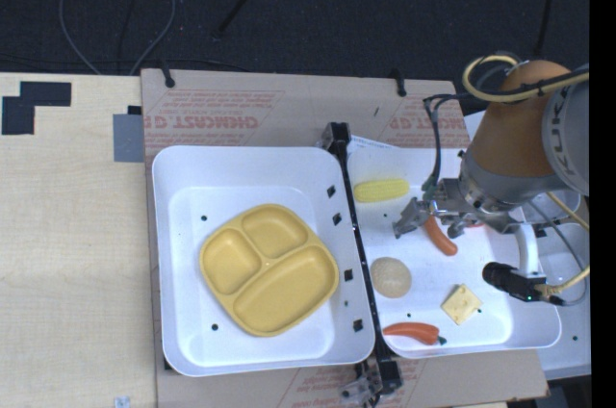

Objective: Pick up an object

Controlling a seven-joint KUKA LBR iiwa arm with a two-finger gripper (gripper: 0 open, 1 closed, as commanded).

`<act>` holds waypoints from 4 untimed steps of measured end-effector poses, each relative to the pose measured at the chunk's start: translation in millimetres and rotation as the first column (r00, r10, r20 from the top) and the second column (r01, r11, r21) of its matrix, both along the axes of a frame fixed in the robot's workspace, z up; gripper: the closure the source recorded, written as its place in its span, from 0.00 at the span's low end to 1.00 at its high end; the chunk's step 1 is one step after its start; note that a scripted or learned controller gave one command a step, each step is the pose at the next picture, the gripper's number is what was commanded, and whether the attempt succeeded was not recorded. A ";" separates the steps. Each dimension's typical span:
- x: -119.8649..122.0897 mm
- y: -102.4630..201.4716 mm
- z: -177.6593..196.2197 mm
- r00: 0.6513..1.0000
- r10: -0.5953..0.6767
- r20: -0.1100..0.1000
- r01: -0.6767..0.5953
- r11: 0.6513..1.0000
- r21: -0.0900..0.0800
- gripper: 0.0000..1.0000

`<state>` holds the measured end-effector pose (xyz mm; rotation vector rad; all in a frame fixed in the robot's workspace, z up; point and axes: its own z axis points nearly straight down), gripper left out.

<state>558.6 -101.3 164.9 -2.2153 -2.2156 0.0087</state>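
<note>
My gripper hangs low over the right bin, open, its fingers spread to either side of an orange sausage. The sausage lies on the bin floor, slanted, its upper end between the fingers. One grey finger points down and to the left. In the same bin lie a yellow corn cob at the back, a round tan bun in the middle, a yellow cheese wedge and a second orange sausage at the front edge.
The left bin holds a yellow divided plate. A black divider runs between the two bins. The arm's orange band and cables hang over the right bin's back right corner.
</note>
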 end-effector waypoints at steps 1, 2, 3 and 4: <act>0.5 7.5 -47.1 1.000 -0.004 0.001 0.004 1.000 0.000 0.00; 1.2 5.2 -34.2 1.000 -0.010 0.004 0.010 1.000 -0.001 1.00; 5.4 4.8 8.6 1.000 -0.002 0.011 0.002 1.000 -0.002 1.00; 4.7 14.3 63.0 1.000 0.001 0.012 -0.001 1.000 -0.002 1.00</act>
